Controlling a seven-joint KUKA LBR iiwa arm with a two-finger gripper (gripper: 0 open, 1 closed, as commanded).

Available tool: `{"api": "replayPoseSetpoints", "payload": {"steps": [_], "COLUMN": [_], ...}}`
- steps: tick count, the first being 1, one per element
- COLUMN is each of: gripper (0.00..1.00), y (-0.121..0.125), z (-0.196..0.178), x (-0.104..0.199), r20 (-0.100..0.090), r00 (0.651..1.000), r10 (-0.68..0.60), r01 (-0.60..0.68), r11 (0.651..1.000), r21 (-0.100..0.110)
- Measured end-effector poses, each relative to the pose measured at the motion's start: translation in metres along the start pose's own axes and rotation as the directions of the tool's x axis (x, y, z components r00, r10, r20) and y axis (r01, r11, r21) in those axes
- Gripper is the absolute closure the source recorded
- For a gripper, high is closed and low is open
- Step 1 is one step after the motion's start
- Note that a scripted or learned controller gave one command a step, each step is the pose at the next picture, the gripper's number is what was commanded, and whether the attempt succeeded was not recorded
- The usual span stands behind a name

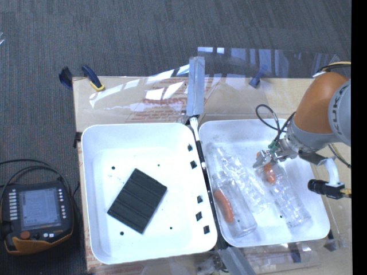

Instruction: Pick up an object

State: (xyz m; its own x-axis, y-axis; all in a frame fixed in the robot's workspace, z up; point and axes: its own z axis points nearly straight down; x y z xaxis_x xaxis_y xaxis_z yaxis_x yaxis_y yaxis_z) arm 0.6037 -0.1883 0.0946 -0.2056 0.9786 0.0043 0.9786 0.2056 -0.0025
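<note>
End effector [268,160] low in right white bin [321,225], finger state unclear. Crumpled clear plastic bottle with orange cap [282,195] directly beneath, lying flat. Second clear bottle, orange-tipped [232,206], lower left of it.

2 white bins [92,153] sit side by side on 1 desk [114,93]. The left bin holds 1 black ribbed pad [137,200]; the right bin holds at least 2 clear plastic bottles [235,208], their exact number hard to tell.
</note>
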Motion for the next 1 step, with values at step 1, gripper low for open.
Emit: {"api": "replayPoseSetpoints", "payload": {"steps": [1], "gripper": [1.00], "y": [0.0464], "z": [-0.0772], "x": [0.0211], "r20": [0.003], "r00": [0.998], "r10": [-0.059], "r01": [0.059], "r11": [0.998], "r21": [-0.001]}}
